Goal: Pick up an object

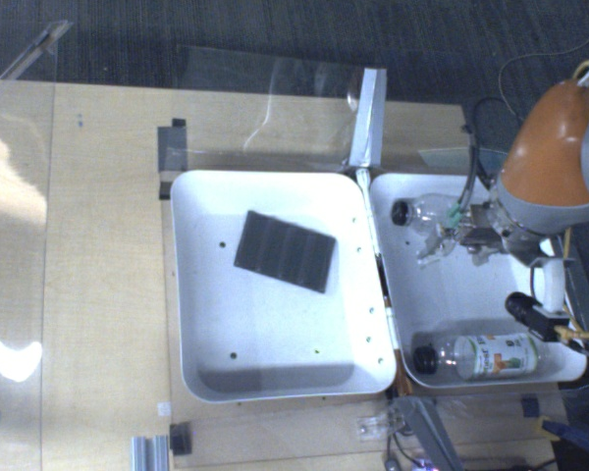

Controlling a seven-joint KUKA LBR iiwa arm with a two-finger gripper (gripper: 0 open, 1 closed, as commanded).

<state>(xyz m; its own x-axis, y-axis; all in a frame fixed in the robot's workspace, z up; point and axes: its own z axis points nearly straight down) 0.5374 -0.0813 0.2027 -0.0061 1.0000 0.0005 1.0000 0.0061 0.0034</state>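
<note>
While the gripper (450, 235) hangs by a clear plastic bottle (424, 212) in the right white bin (412, 292), probably lining up, can't tell its grip, so next it needs closing.

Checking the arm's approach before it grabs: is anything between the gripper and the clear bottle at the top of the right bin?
Nothing visible stands in the way. The gripper sits right at the clear bottle in the right bin. The other bottle lies apart along the near edge, and the dark pad is in the left bin.
</note>
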